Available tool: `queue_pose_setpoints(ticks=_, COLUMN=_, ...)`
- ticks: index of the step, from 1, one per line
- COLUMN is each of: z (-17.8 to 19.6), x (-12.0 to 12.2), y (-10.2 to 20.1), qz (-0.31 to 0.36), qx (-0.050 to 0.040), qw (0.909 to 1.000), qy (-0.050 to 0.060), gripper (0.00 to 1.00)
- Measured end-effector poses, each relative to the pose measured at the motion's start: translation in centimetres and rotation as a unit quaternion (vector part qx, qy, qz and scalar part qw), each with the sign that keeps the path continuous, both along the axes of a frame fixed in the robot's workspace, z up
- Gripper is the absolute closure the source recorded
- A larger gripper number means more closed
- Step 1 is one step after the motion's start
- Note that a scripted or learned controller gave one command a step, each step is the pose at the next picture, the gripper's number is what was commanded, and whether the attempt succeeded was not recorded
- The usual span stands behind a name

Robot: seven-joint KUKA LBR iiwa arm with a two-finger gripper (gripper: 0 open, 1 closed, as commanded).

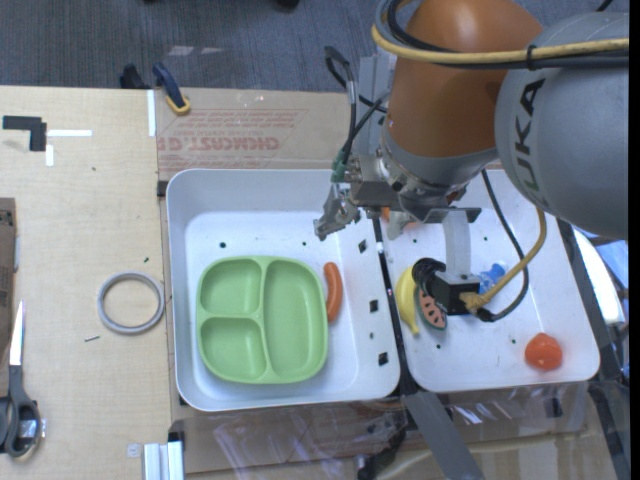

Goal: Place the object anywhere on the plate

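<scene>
Green plate point(264, 320), 3 compartments, sits in the left bin point(190, 268), toward its front-left part. Orange carrot-like item point(333, 290) lies on the bin floor just beside the plate's right rim, not on the plate; touching or not, can't tell.

Right bin point(575, 368): yellow banana point(405, 303) near its left wall, w/ a watermelon-slice toy point(433, 310) right against it. Small blue item point(493, 276) a bit to the right of those, partly behind a cable point(520, 268). Red-orange tomato-like ball point(543, 352) near the bin's front-right corner, well apart from the rest.

Arm point(470, 78) comes in from the right, orange band over the back edge of the bins. Gripper point(335, 218) hangs above the back-right part of the left bin, close to the divider between bins. Fingers small and dark from this angle, so open vs closed: can't tell. Nothing visible between them. Gripper is apart from the carrot-like item and behind the plate's back-right corner.

Off the bins, on the bench point(70, 228) left side: grey tape ring point(131, 302) near the left bin's outer wall, scissors point(18, 408) at the bench's front-left edge. Cardboard sheet point(250, 133) lies behind the left bin, a blue-yellow clamp point(172, 90) at its back-left corner.
</scene>
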State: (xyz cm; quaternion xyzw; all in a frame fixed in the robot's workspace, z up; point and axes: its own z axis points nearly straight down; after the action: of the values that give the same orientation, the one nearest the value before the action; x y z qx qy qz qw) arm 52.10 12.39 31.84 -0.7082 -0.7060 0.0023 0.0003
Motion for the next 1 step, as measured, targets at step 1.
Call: queue_pose_setpoints(ticks=1, z=0.78, x=0.07, y=-0.1, qz=0.0, qx=-0.0014, qw=1.0, qy=0.002, gripper=1.0)
